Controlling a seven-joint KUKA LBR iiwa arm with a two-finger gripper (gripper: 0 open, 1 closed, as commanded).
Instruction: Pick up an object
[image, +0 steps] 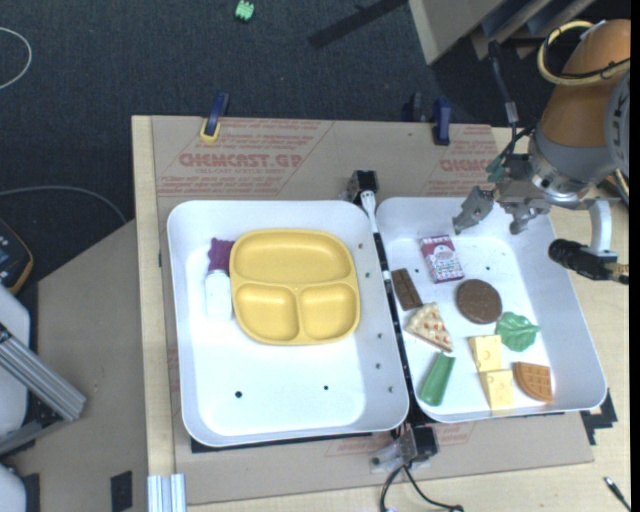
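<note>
Approach seems to be the step in hand: the pincer (497, 211) hangs over the far part of the right bin (572, 300), its two fingers spread wide with nothing between them, and no object is lifted yet.

Closest to the pincer, just below and toward the left bin (190, 330), lies a small pink-and-white packet (441, 257); this looks like the easiest thing to pick. The next move would call for lowering the open pincer straight over one object so that the fingers come down on both its sides, then closing.

Further from the pincer, toward the near edge, the bin is crowded: a brown round cookie (479, 301), a brown bar (405, 288), a pizza slice (431, 326), a green leaf (518, 330), yellow cheese pieces (490, 367), a waffle (533, 380) and a green pepper (437, 379). These lie close together, so a finger could hit a neighbour.

Well apart from the pincer, the left bin carries a yellow divided tray (294, 284), with a purple thing (219, 254) and a white thing (217, 294) beside it.
</note>
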